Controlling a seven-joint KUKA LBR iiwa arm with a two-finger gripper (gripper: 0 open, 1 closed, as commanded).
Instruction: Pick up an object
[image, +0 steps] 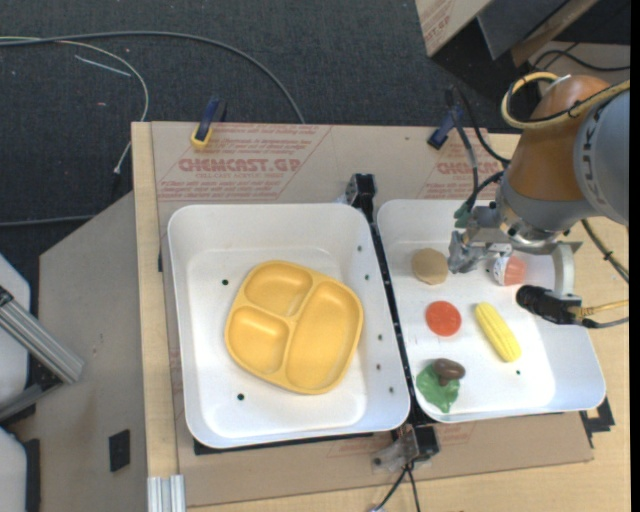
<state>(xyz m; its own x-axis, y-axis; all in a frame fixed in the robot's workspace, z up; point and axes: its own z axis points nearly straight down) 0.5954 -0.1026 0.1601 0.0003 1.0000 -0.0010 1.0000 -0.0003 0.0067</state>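
Tan bun (431, 265) just left of my gripper (470, 258) looks likeliest; I am lining up, cannot tell its state, and must descend squarely next.

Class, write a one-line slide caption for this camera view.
Gripper hovers beside a tan cookie in the right bin; yellow plate fills the left bin.
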